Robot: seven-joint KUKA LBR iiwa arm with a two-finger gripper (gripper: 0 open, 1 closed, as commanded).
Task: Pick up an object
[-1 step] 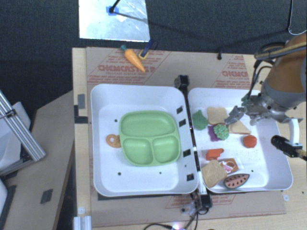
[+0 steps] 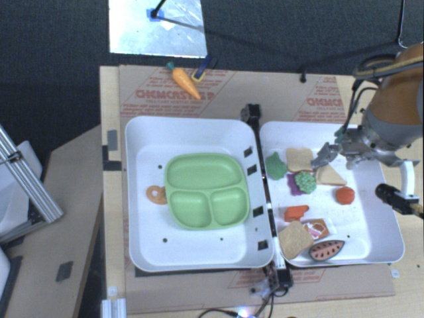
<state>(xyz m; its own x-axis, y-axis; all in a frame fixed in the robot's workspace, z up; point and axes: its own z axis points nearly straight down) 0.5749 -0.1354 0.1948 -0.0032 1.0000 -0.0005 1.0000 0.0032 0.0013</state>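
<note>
Objects for picking sit in the right bin (image 2: pixel 387 240): I see a green leafy piece (image 2: pixel 275 166), a toast slice (image 2: pixel 299 158), a broccoli-and-purple piece (image 2: pixel 302 182), a pale wedge (image 2: pixel 329 175), a red tomato (image 2: pixel 344 195), an orange-red piece (image 2: pixel 296 212), a cracker-like slice (image 2: pixel 295 238) beside a small pink-white item (image 2: pixel 317 228), and a watermelon slice (image 2: pixel 326 250) at the near edge. Gripper (image 2: pixel 326 156) hangs above the far part of that bin, just over the pale wedge, arm coming in from the right; nothing visible between its tips, and I can't tell if the jaws are released or clenched. Left bin (image 2: pixel 142 138) holds a green divided tray (image 2: pixel 205 191) with an orange ring (image 2: pixel 157 195) beside it. An orange carrot (image 2: pixel 185 83) lies on the tabletop (image 2: pixel 278 85) behind the bins.
</note>
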